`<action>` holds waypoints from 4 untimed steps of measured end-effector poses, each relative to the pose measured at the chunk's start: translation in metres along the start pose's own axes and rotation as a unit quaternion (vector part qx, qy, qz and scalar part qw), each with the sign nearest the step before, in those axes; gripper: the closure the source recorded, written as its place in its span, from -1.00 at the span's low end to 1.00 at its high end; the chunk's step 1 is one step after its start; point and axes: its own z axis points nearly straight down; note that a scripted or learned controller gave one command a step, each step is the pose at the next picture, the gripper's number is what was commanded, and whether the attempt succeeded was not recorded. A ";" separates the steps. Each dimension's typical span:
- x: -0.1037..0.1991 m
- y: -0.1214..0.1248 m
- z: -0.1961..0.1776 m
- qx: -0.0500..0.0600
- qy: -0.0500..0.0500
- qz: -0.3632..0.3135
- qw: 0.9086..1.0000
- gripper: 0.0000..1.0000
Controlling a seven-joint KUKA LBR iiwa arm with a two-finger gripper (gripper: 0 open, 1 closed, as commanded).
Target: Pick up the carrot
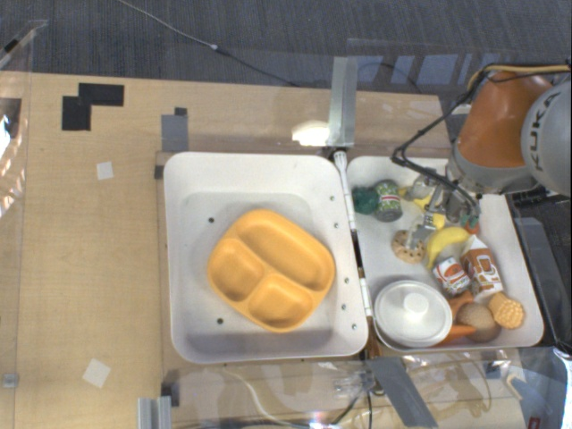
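While the bench (80, 266) carries two white bins side by side, the left bin (188, 329) holds one item: a yellow tray (271, 268) with three compartments, lying flat near the bin's centre and turned at a slant. Black marks (89, 104) sit on the bench surface at 11 o'clock from that bin.

The right bin (527, 324) is crowded. At its 10 o'clock sits a green can (380, 200) on its side. Near the centre lies a speckled cookie (409, 245), with a banana (444, 242) just beside it at 3 o'clock. A white bowl (412, 312) rests upside down at the bin's 7 o'clock. Two brown packets (468, 273) lie at 1 o'clock from the bowl, touching each other. The carrot (458, 332) lies at the bin's 6 o'clock edge, its orange length partly hidden behind the bowl's rim and under a brown potato (478, 320). A round cracker (506, 311) sits just beside the potato at 3 o'clock.

The gripper (444, 209) hangs over the bin's 12 o'clock area, above the banana and well apart from the carrot. Whether it is open or closed, I cannot tell. The arm (500, 132) enters from 2 o'clock.
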 end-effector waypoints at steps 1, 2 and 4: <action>0.075 -0.008 -0.024 0.001 0.004 -0.054 0.999 -1.00; 0.020 0.021 -0.001 0.001 -0.002 -0.047 0.999 -1.00; 0.111 0.024 -0.005 0.001 0.006 0.012 1.000 1.00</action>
